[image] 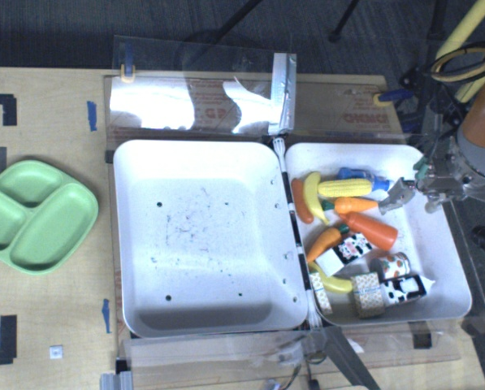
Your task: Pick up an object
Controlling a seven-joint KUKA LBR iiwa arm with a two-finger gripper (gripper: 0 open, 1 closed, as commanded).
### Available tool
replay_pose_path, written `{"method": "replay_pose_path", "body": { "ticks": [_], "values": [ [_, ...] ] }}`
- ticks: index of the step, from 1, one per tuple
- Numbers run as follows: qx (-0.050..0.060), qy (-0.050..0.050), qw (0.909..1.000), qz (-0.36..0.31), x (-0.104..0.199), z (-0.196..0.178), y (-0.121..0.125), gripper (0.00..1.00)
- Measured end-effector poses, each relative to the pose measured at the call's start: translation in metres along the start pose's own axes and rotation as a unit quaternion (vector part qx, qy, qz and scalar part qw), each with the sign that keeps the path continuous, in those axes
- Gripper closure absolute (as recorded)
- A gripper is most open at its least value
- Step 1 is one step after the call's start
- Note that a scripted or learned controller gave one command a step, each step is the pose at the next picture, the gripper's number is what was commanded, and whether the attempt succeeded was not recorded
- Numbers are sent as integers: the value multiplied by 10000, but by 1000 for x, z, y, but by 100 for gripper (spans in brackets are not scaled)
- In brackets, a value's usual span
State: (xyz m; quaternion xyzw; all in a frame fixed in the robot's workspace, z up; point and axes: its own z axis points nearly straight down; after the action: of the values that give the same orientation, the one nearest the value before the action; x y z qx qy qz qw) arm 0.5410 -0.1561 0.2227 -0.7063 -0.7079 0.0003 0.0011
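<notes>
— Hanging over the right edge of the right bin, my gripper is near the bin's upper part, and my arm comes in from the right side.

— Are your fingers holding something?

— No. They are apart, and one finger points left toward the pile but nothing is between them.

— Where are the objects?

— All in the right bin. A corn cob lies near the top, beside a yellow banana. Below it an orange carrot lies tilted, just next to my finger tip. Lower there is a black and white cow toy and a roll of tape.

— And the other things?

— The left bin is white with small marks. A green divided plate rests on the bench, well apart to the left
</notes>
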Motion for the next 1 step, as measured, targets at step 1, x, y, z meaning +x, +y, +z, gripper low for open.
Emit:
{"method": "replay_pose_path", "body": {
  "ticks": [1],
  "values": [
    [-18,-17,9983,-575,-14,-183,-36,0]
  ]
}}
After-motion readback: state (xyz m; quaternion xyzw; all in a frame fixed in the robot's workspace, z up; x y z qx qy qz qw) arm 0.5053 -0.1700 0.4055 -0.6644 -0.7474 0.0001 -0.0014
